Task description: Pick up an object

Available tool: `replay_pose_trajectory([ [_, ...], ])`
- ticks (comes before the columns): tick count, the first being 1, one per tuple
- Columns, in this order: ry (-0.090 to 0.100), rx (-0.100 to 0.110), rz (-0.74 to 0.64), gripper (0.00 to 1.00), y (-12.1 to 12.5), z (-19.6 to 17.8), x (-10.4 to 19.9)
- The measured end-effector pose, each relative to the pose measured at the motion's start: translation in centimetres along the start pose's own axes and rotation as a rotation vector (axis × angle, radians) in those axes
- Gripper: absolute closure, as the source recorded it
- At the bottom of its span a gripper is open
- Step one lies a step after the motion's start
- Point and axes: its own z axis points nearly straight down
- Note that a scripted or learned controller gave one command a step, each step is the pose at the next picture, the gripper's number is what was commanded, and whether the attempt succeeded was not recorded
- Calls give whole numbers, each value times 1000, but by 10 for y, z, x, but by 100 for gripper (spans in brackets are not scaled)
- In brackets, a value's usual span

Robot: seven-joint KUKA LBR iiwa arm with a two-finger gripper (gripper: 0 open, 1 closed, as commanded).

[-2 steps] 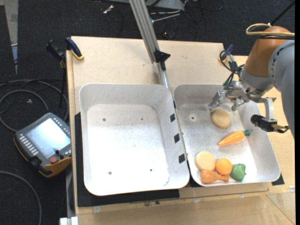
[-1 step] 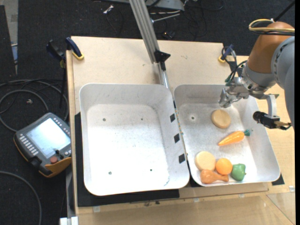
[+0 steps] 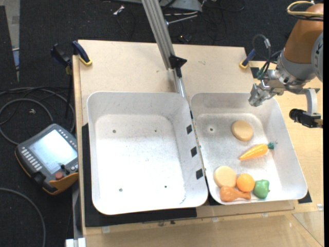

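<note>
My gripper (image 3: pixel 255 99) hangs over the far right corner of the right bin (image 3: pixel 288 138), above the bin's rim. Nothing shows between its fingers. Below it in the right bin lie a tan round biscuit-like piece (image 3: pixel 242 130) and a toy carrot (image 3: pixel 254 151) with a green top. Near the front of that bin a pale round disc (image 3: pixel 224 176), an orange ball (image 3: pixel 245 182), a green pepper (image 3: pixel 261 188) and an orange-brown piece (image 3: pixel 233 194) sit bunched together.
The left bin (image 3: pixel 103 138) sits beside the right one, with a raised divider edge (image 3: pixel 193 138) between them. A metal pole (image 3: pixel 160 30) slants over the bench's back. A teach pendant (image 3: pixel 49 158) lies on the floor at left. Clamps (image 3: pixel 82 53) grip the bench's back corners.
</note>
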Motion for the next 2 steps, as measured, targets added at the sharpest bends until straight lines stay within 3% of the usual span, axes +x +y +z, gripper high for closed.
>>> replay_pose_trajectory([
  [2,1,3,-1,100,1,-84,10],
])
